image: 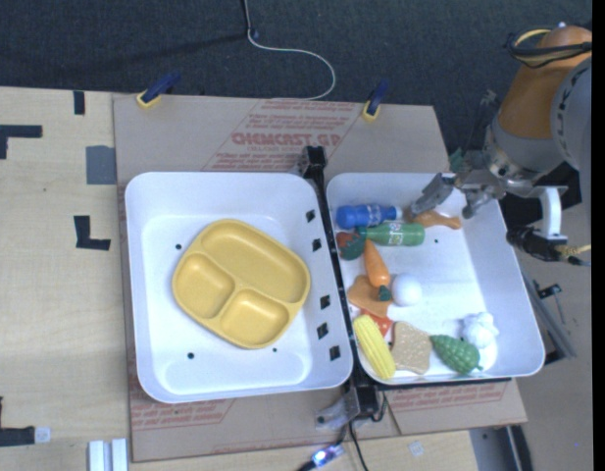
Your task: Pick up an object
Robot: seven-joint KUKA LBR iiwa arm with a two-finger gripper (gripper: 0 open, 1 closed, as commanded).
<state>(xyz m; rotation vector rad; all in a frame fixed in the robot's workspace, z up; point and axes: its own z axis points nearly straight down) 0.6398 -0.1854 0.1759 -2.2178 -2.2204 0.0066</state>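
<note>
The two-finger gripper [449, 196] hangs over the far edge of the right white bin [508, 292], its two fingers spread apart with nothing between them; one fingertip [424, 202] sits just above the green plastic bottle [396, 234] and next to the blue plastic bottle [366, 214]. An orange toy piece [441, 221] lies just beneath the gripper. Toward the bin's near edge lie an orange toy carrot [378, 264], a white ball [408, 289], a yellow corn cob [374, 346], a tan slice of toy bread [412, 346], a green broccoli-like toy [455, 353] and a white lumpy toy [479, 330]. The left white bin [155, 214] holds a yellow three-compartment plate [240, 283] at its middle. Both bins rest on brown cardboard [282, 135] clipped to a pale wooden bench [47, 292], with dark carpet [116, 18] beyond.
</note>
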